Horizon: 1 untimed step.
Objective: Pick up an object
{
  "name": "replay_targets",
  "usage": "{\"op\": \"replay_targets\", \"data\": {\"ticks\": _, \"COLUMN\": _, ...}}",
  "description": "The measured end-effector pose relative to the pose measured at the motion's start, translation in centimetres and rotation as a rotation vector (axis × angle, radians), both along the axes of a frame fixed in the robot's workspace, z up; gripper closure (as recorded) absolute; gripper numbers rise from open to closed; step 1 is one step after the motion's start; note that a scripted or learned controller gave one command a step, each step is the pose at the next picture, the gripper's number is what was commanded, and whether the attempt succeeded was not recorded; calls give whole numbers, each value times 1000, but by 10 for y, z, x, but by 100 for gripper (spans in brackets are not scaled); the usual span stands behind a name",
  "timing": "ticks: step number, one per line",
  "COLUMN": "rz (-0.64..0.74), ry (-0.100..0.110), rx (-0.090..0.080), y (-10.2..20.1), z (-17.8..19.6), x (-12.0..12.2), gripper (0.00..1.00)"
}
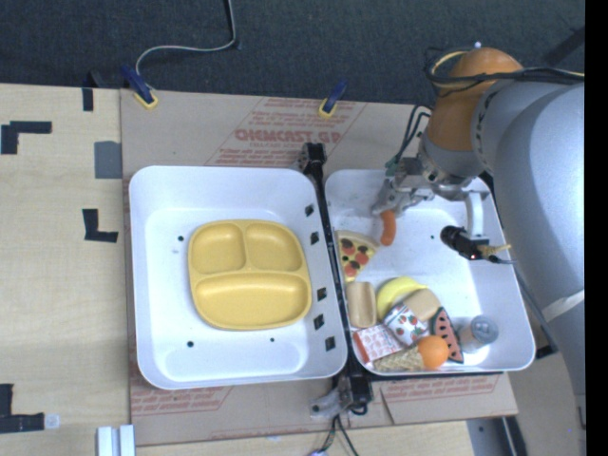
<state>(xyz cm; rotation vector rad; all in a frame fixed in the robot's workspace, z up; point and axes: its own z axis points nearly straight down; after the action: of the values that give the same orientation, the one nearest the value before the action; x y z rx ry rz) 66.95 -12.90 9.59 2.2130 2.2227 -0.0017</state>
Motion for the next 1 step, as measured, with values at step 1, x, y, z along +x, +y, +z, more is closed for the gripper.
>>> {"op": "replay_targets", "data": {"ticks": 1, "rz": -2, "ry": 0, "rx": 3, "y": 49, "z": 162, "x": -4, "gripper": 100}}
